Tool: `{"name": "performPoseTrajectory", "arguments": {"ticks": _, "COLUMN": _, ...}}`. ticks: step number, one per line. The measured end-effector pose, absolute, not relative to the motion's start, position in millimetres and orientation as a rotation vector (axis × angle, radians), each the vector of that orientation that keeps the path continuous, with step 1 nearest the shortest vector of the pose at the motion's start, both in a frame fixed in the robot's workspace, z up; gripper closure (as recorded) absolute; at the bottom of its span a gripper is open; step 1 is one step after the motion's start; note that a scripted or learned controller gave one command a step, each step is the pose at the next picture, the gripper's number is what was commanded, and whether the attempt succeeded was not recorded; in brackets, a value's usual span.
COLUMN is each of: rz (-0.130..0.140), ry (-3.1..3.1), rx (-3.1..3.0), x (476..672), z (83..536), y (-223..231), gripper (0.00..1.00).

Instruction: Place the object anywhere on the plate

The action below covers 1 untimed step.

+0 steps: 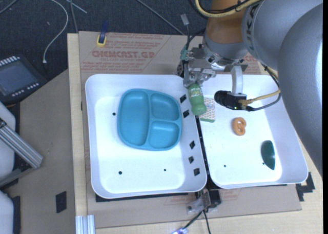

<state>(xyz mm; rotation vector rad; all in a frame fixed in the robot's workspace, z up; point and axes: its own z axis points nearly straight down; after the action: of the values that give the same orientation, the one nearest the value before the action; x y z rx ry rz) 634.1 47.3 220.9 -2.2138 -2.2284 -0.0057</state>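
A blue plate [149, 120] with three compartments lies in the left bin [102, 140]. My gripper [193, 86] hangs over the seam between the two bins, just past the plate's upper right edge. A green bottle-shaped object [196, 101] with a pale top hangs down from between its fingers, roughly upright. The gripper is shut on its top end. The object's lower end is level with the plate's right rim and apart from it.
In the right bin [287, 125] lie a pale speckled flat piece [208, 112] under the green object, an orange ring-shaped item [239, 125] and a dark green leaf-shaped item [268, 154]. Cardboard and cables lie behind the bins.
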Motion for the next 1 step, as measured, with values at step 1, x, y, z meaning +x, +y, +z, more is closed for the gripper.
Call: {"name": "performPoseTrajectory", "arguments": {"ticks": 1, "rz": -0.003, "ry": -2.227, "rx": -2.214, "x": 630.8, "z": 214.0, "y": 101.7, "gripper": 1.00}}
